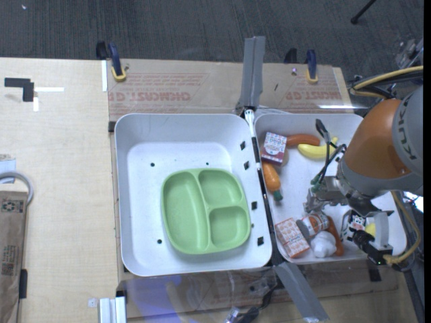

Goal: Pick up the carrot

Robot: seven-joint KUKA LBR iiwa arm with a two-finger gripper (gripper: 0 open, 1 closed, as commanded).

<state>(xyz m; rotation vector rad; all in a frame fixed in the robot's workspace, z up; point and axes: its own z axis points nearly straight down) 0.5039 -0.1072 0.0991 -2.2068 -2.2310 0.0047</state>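
The carrot [271,177], orange with a small green end, lies along the left wall of the right bin [296,119], just below a small red and white box [274,147]. My gripper [318,199] hangs low inside the same bin, to the right of the carrot and apart from it, above a small can [312,224]. The grey and orange arm [380,150] covers the right part of this bin.
The left bin [135,180] holds a green divided plate [206,210]. In the right bin lie a banana [315,151], an orange-red piece [302,140], another red and white box [291,238] and a white object [324,245]. A grey divider post [252,73] stands between the bins.
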